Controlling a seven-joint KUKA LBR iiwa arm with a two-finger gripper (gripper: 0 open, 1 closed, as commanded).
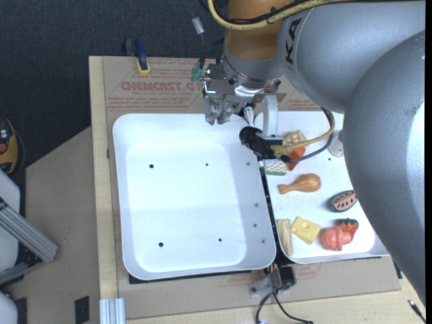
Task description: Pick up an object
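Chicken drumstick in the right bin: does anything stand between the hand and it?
Yes. The hand sits above the far rim between the bins, and a green-and-white block and an orange piece lie between it and the chicken drumstick.

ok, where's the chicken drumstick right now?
In the camera view the chicken drumstick lies in the right bin, near its left wall, just below the green-dotted block and left of the watermelon slice.
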